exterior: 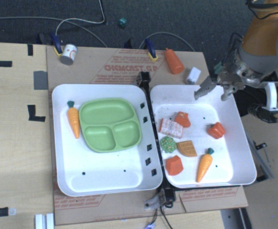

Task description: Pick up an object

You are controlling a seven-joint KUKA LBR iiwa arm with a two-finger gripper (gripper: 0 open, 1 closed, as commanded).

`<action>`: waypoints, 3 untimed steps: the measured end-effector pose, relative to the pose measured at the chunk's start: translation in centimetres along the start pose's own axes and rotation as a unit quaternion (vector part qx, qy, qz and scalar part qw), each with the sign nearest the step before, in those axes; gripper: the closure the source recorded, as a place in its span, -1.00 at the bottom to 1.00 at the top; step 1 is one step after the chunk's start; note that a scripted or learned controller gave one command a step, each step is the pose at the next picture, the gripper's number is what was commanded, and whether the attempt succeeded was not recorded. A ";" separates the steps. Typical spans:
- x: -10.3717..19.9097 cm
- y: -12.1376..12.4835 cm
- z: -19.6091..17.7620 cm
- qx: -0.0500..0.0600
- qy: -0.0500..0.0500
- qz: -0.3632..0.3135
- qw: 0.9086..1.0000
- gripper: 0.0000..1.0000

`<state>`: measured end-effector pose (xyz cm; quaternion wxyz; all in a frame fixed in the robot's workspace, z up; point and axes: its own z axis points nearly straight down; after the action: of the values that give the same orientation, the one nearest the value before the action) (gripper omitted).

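Two white bins lie side by side. Nearest in the right bin [234, 173] lies a carrot [204, 165], then a red pepper [216, 130] farther back. Above the far rim hangs the hand [214, 90], fingers spread wide, holding nothing.

Fingers [214, 90] spread apart, pointing downward

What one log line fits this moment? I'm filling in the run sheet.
gripper: open, nothing held | position: above right bin back edge | carrot: in right bin, untouched | pick: not yet done
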<state>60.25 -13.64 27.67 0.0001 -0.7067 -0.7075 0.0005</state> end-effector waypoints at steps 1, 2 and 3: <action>-0.7 1.6 10.3 0.001 0.001 0.000 1.000 -1.00; 0.1 4.8 17.1 0.001 0.000 0.000 1.000 -1.00; 0.8 3.2 19.0 -0.002 -0.001 0.000 1.000 -1.00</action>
<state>63.48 -12.82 8.64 -0.0019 -0.7068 -0.7074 0.0000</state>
